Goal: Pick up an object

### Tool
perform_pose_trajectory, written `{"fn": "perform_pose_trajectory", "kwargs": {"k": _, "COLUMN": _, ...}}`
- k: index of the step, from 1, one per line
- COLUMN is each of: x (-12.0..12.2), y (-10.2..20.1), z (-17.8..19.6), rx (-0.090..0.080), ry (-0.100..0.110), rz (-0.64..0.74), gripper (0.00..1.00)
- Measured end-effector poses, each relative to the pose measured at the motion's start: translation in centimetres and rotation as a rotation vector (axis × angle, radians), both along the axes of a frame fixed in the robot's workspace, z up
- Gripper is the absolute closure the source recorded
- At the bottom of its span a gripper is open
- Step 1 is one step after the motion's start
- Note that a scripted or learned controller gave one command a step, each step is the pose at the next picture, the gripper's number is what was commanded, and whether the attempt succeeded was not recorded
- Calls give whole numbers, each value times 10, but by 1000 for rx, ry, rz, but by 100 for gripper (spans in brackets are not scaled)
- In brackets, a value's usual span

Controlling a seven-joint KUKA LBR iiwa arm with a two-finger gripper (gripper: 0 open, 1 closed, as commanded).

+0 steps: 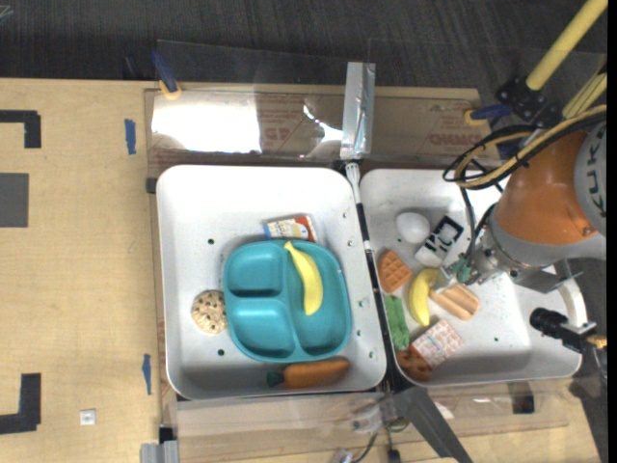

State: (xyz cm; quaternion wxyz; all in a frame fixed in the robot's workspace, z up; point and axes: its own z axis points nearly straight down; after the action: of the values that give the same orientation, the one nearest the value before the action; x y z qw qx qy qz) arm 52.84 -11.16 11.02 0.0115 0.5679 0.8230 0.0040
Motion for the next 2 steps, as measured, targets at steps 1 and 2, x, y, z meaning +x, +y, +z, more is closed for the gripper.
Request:
{"fn": "perform_pose_trajectory", "kwargs": {"k": 1, "x": 31, "y": 5, "z": -5, "rx": -1, "ry": -18, "rz": -35, "gripper": 0}}
{"fn": "perform_pose_trajectory", "kwargs": {"k": 2, "x": 98, "y": -11, "z": -6, "rx": 7, "ry": -6, "rz": -171, "gripper": 0}}
